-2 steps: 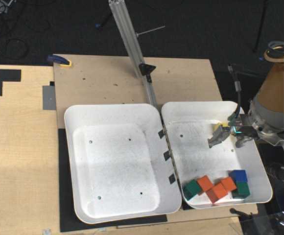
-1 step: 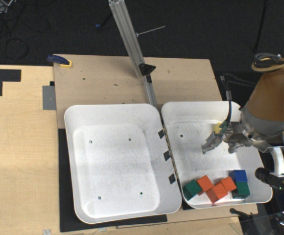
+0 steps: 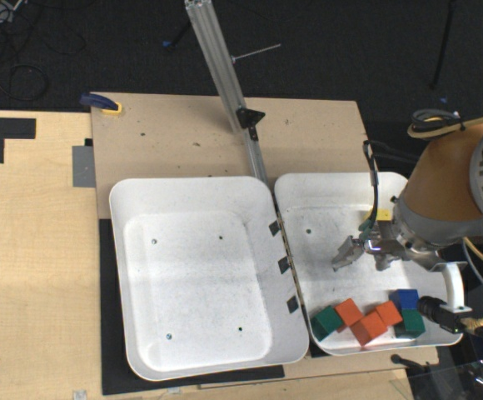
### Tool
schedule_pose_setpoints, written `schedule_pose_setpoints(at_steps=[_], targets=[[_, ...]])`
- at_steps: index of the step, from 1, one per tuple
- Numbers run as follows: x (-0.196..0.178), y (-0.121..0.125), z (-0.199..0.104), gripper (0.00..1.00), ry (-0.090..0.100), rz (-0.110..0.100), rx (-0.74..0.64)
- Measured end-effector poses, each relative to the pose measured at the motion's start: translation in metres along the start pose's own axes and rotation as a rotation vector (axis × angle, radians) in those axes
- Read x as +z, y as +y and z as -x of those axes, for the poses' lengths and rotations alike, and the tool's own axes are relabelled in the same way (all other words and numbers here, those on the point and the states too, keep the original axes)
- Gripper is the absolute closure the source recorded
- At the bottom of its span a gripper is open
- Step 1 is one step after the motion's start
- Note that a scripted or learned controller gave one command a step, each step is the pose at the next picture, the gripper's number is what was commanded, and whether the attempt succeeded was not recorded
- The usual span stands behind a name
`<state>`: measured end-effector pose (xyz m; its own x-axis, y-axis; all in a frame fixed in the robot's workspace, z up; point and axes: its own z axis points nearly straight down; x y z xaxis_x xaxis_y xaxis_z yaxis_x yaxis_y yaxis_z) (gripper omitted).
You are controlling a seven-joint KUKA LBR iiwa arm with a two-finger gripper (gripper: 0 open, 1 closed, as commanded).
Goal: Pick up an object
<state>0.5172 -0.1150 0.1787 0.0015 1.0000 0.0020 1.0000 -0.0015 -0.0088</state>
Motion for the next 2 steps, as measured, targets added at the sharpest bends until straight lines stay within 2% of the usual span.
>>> schedule_pose_setpoints(at_steps=[1, 2], targets=[[0.064, -0.002, 0.002, 0.0, 0.001, -0.002, 0.0], [0.051, -0.001, 0.005, 1.0, 0.0, 0.003, 0.008]])
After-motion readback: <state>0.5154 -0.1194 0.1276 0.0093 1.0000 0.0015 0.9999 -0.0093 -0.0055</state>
